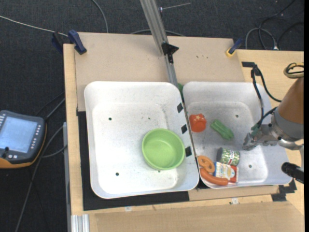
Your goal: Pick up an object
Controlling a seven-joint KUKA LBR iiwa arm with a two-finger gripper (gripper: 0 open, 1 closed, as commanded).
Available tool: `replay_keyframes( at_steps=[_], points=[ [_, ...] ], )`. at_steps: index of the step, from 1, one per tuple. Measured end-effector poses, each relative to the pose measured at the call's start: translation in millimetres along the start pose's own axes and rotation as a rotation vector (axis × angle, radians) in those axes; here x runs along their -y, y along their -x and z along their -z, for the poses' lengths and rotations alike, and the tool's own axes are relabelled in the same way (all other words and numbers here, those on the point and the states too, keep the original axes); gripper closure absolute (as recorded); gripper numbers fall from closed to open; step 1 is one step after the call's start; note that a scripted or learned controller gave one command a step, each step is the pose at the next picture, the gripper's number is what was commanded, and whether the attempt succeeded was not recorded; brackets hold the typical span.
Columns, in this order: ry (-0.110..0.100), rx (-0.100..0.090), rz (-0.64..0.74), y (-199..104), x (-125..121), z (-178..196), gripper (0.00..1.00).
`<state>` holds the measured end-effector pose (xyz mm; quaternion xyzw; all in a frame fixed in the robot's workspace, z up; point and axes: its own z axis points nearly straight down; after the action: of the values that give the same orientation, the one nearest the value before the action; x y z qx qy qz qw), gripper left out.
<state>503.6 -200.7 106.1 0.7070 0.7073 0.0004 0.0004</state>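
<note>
Nearest the lower edge, the right bin (251, 175) holds a crowded cluster at its front left corner: an orange curved piece (206, 163), a white-and-red packet (225, 171) touching it, and a red sausage-shaped item (215, 180) lying along the rim beneath both. A small green-labelled can (228, 155) lies on its side just behind the packet. In the left bin (120, 129), a green bowl (163, 149) sits upright near the divider, apart from the rest. Farther back in the right bin, a green elongated block (222, 129) lies tilted, with a red-orange cup-like object (197, 123) just beside it to the left. The gripper (252, 140) hangs low at the right bin's right side, near the can and the green block but touching neither; whether it is spread or closed cannot be told. A grey pole (153, 18) crosses the bench beyond the bins.
</note>
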Motion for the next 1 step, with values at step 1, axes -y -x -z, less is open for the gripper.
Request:
replay_keyframes(
  at_steps=[1],
  points=[
    [0.003,0.001,0.0,1.3,-4.1,42.6,1.0]
  ],
)
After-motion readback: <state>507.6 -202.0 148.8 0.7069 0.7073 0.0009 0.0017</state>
